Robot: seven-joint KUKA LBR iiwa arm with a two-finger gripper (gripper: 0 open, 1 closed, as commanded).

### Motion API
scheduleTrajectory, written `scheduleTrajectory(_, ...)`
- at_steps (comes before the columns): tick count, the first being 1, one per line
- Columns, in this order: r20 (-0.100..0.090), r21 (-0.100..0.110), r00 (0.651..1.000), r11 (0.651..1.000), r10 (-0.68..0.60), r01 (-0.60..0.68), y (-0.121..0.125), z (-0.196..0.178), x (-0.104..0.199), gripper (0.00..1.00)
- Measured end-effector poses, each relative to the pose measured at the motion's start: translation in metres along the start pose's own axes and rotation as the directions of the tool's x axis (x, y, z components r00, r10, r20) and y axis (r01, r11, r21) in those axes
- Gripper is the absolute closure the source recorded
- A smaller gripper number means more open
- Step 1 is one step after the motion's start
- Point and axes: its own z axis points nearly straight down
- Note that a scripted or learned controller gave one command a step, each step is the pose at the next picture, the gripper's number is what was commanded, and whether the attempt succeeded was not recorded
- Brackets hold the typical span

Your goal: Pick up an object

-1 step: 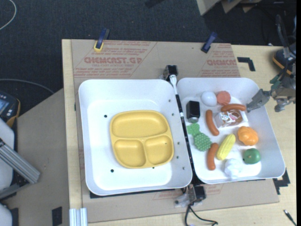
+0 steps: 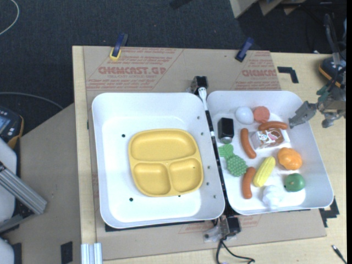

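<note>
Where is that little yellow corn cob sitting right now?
The corn cob lies in the right bin, toward its front, between a sausage on its left and the orange on its right.

Red lettering shows on the brown protective sheet (image 2: 165, 65) covering the counter: behind the left bin (image 2: 107, 147) it reads "CHEMCAST G.P", printed large, with a line of smaller red print beneath that is too fine to make out. Behind the right bin (image 2: 313, 147), the same red print repeats at a slant, partly cut off. The small packet (image 2: 269, 137) among the toy food carries a label, unreadable.
</note>
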Motion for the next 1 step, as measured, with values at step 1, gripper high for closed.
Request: scheduleTrajectory(1, -0.004, 0.008, 1.000, 1.000, 0.000, 0.000, -0.0002, 0.0606, 0.0087, 0.00)
